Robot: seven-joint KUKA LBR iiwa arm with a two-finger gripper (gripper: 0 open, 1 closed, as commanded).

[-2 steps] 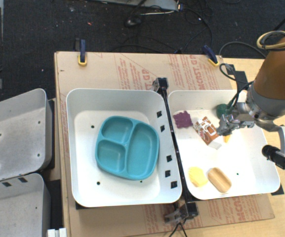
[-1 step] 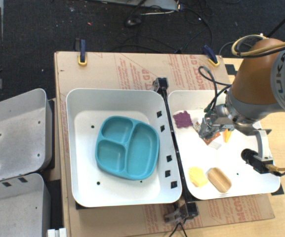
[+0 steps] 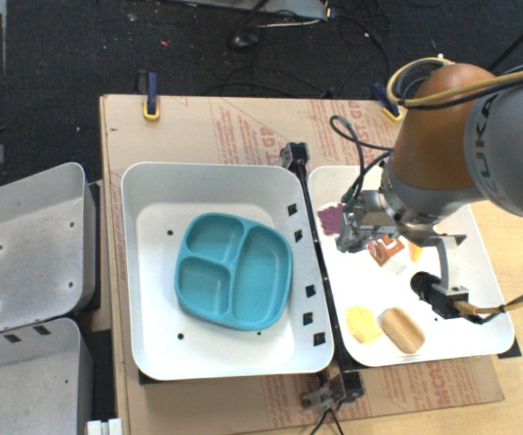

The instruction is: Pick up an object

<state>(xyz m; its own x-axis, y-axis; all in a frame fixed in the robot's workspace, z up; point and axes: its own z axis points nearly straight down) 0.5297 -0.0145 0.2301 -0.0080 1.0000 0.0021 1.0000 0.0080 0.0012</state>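
My gripper point(image 3: 363, 234) hangs low over the upper part of the right bin point(image 3: 488, 270), with the grey arm and its orange band coming in from the right. An orange-and-white object point(image 3: 389, 251) lies just right of it, partly under the wrist. A purple object point(image 3: 331, 217) sits to the gripper's left near the bin's wall. At the bin's front lie a yellow piece point(image 3: 362, 323) and a tan bread-like roll point(image 3: 402, 329). The wrist hides how the gripper meets the objects.
The left bin point(image 3: 143, 198) holds a teal divided plate point(image 3: 235, 271). A black cable connector point(image 3: 435, 295) dangles over the right bin. White trays point(image 3: 25, 243) lie off the bench to the left. Yellow clamps point(image 3: 152, 107) grip the bench's back edge.
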